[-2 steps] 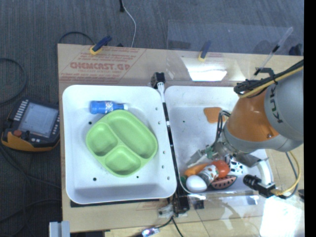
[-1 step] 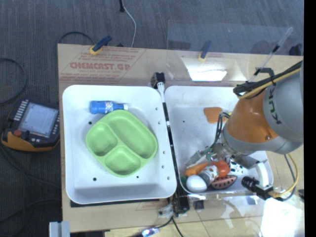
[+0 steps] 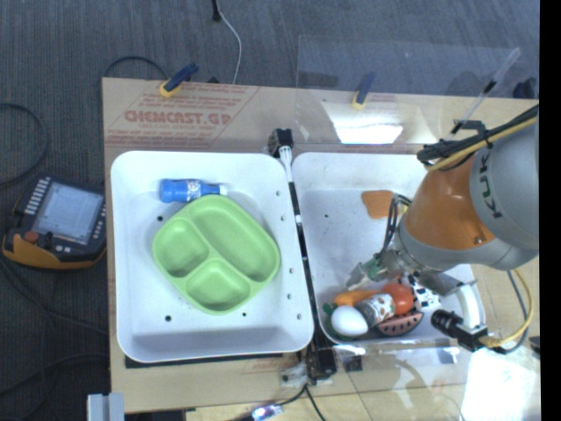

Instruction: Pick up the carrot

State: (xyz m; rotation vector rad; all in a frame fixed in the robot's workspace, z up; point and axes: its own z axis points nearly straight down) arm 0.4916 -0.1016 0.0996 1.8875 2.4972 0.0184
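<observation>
The carrot (image 3: pixel 347 298) lies in the right bin (image 3: pixel 337 196), near its front wall, at the left end of a tight heap. Just in front of the carrot sits a white egg (image 3: pixel 350 322); touching its right end is a bottle with a red cap (image 3: pixel 386 305), and past that a watermelon slice (image 3: pixel 401 325) and something black-and-white spotted (image 3: pixel 424 299). An orange patch (image 3: pixel 377 203) shows well behind the carrot on the bin floor; I cannot say what it is.

The arm's orange-banded wrist (image 3: pixel 447 213) hangs over the heap, and the gripper (image 3: pixel 379 268) is just behind and to the right of the carrot. The wrist hides the jaws; I cannot tell how far apart they stand, or whether anything is in them.

Judgement: the step in hand is the approach and grasp. To do it well, close across the carrot's short width at its bare left half, away from the bottle, and come down steeply so the egg is not nudged. The bin wall close in front leaves little room.

Surroundings: the left bin (image 3: pixel 131 261), well left of the carrot, holds a green divided plate (image 3: pixel 216 253) and a blue bottle (image 3: pixel 188 189). Bins rest on a cardboard sheet (image 3: pixel 131 121) over grey carpet (image 3: pixel 53 42); a teach pendant (image 3: pixel 54 222) lies on the floor far left.
</observation>
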